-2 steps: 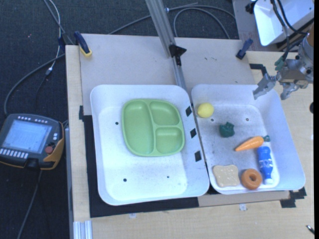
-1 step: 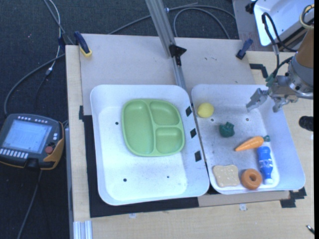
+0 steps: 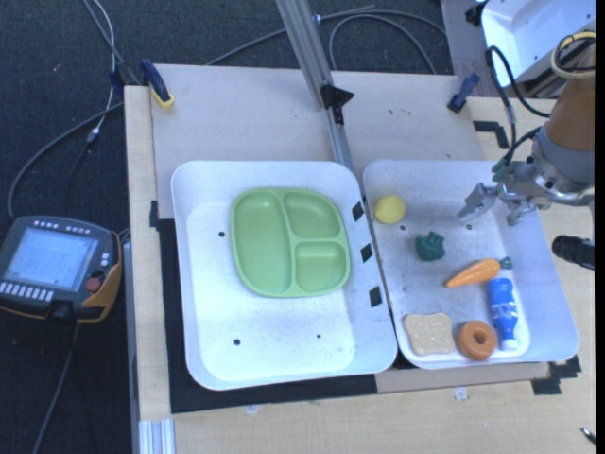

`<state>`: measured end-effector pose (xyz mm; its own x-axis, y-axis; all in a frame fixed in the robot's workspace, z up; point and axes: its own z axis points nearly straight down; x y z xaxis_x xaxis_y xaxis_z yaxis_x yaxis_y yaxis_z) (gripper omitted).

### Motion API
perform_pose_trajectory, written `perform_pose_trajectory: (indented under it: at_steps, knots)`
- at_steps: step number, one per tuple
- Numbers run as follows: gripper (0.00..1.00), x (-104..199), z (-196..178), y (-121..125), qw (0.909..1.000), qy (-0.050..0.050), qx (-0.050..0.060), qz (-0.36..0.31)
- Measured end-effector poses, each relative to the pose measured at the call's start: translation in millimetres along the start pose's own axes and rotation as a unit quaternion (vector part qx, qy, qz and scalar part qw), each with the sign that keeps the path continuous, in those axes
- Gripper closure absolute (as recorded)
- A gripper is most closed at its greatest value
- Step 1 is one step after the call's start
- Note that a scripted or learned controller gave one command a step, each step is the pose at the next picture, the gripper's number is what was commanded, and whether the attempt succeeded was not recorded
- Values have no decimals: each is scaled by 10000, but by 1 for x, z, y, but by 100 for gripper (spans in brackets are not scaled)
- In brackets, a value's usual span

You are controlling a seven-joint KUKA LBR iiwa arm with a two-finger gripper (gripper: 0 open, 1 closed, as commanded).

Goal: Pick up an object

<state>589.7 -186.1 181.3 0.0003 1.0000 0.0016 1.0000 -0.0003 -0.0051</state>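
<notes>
Your gripper point(image 3: 493, 203) is hovering over the right bin's point(image 3: 558, 282) bare upper area near its far rim, fingers spread and grasping nothing, lemon point(image 3: 389, 209) lying left, broccoli point(image 3: 431, 246) and carrot point(image 3: 473, 272) sitting nearer, tray point(image 3: 288, 242) filling the left bin point(image 3: 203, 348).

I am working under bright, even light that is coming from overhead. The two white bins point(image 3: 284, 367) are glaring slightly, their surfaces washing toward pale blue. Soft, short shadows are lying beneath the green plate point(image 3: 288, 242) and the small things in the right bin. My arm point(image 3: 572, 121) is looking a little blurred at the right edge. The dark floor is staying dim and grainy.
</notes>
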Motion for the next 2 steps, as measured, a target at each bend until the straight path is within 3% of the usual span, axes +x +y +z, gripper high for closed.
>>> perform_pose_trajectory:
  at_steps: [1,2]
  knots:
    - [0,1,63,2,10000,3,2,-3]
    - [100,0,47,4,10000,-4,-37,-3]
